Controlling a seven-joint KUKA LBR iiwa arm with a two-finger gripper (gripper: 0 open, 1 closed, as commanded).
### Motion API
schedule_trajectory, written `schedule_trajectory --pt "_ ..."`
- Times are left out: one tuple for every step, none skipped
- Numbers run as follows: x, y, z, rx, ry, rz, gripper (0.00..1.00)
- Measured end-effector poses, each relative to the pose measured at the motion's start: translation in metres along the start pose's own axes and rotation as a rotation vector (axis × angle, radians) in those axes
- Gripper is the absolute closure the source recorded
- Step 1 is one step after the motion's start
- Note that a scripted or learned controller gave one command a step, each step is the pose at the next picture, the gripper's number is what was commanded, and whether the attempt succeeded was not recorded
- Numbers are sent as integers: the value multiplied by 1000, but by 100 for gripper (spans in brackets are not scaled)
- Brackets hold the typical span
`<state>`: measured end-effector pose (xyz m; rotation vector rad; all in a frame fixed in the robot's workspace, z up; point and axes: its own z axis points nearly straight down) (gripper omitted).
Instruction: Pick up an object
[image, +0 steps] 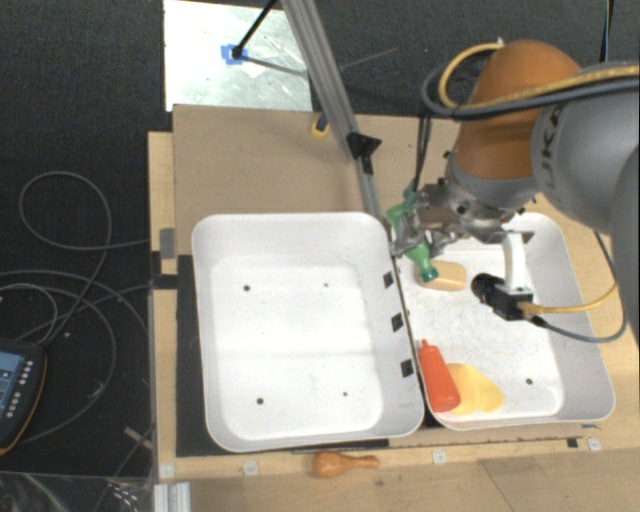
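My gripper (415, 243) hangs over the left edge of the right bin (575, 395), close to the divider between the two bins. It is shut on a small green object (428, 268), whose green ends stick out above and below the fingers. A tan block (446, 277) lies in the bin just right of the green object's lower end. An orange bottle-shaped piece (437, 375) and a yellow lump (478, 391) rest at the bin's front left. The arm's wrist hides the bin's far part.
The left bin (290, 228) stands to the left of the gripper. A slanted grey pole (330, 85) comes down to the bins' far junction. A black cable plug (497, 293) dangles over the right bin. A brown wooden piece (345, 462) lies on the bench in front.
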<state>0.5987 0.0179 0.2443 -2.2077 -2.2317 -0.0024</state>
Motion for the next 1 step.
schedule_trajectory --pt "40 -18 0 1 -1 1 100"
